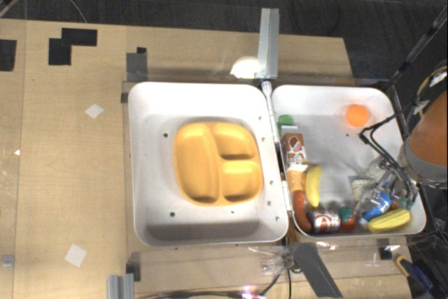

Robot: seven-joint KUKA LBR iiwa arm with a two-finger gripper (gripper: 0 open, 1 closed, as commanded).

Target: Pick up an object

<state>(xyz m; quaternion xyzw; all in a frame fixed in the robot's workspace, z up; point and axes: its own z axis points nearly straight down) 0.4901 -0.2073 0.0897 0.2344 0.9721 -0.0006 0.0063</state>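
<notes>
Camera view: gripper (383, 194) low at right bin's (329, 100) front-right corner over blue item (378, 205) by yellow banana (389, 220), grip state unclear; approach step, next needs a centred close.

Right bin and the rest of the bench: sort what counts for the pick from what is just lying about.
For the pick:
claw, low in the right bin
orange ball
banana
yellow fruit
red can
bottle

Lying about:
left bin
yellow divided tray
grey post
</notes>
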